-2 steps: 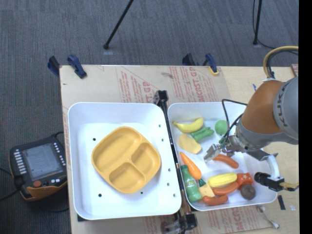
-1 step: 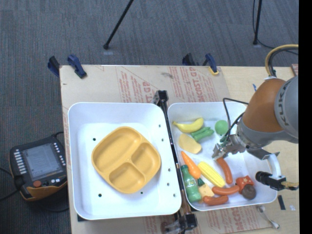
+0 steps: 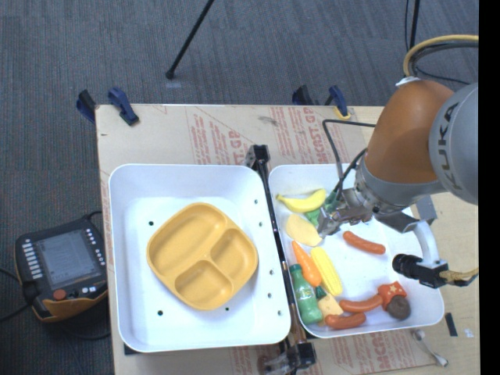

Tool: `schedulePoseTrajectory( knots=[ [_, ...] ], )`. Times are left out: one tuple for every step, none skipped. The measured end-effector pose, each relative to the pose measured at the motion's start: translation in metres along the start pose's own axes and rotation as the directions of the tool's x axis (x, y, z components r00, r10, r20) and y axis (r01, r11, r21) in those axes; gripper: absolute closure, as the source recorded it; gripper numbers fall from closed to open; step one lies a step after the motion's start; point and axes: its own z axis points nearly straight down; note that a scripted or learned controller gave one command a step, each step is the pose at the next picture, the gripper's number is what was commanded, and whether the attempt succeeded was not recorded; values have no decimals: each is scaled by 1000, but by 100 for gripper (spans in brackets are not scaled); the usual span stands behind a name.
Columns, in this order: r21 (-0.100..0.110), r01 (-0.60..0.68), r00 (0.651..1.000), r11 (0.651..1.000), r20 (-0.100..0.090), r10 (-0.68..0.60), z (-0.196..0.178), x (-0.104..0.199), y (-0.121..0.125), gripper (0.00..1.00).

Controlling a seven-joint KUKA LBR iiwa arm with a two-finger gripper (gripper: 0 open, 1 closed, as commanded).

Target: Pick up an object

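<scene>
Right bin (image 3: 434,307): banana (image 3: 303,201) lying crosswise

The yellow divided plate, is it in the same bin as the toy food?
No, the yellow plate lies in the left bin; the banana and sausage lie in the right.

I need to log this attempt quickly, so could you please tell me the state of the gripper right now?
Two-finger gripper: low in the right white bin, beside the yellow toy banana; open or shut cannot be told.
</scene>
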Motion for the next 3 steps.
schedulePoseTrajectory(
  knots=[
    [-3,-193,981,981,3,193,-151,-19,-1,100],
    [-9,-29,1000,1000,6,29,-320,-31,-35,100],
    [4,-120,993,993,0,120,-127,-77,-59,100]
  ],
)
